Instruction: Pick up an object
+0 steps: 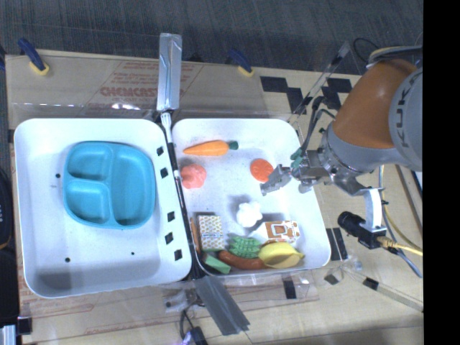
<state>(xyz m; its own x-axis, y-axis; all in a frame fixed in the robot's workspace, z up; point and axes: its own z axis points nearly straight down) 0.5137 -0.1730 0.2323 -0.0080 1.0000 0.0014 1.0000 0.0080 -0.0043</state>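
Observation:
My gripper (290, 182) hangs over the right side of the right bin (310, 214), open, with nothing between its fingers. Just to its left lies an orange-red tomato (261, 168). A carrot (208, 148) rests near the bin's far edge and a pink ball (192, 175) sits by the left wall. A white lump (249, 213) lies mid-bin. Along the near edge are a cracker box (210, 231), a green vegetable (244, 246), a red sausage (241, 260), a yellow banana (280, 254) and a small orange carton (282, 230).
The left bin (43, 243) holds a blue divided tray (109, 184). A ridge with black clips (171, 192) separates the two bins. Bare white floor lies in the right bin's far right corner, by the gripper.

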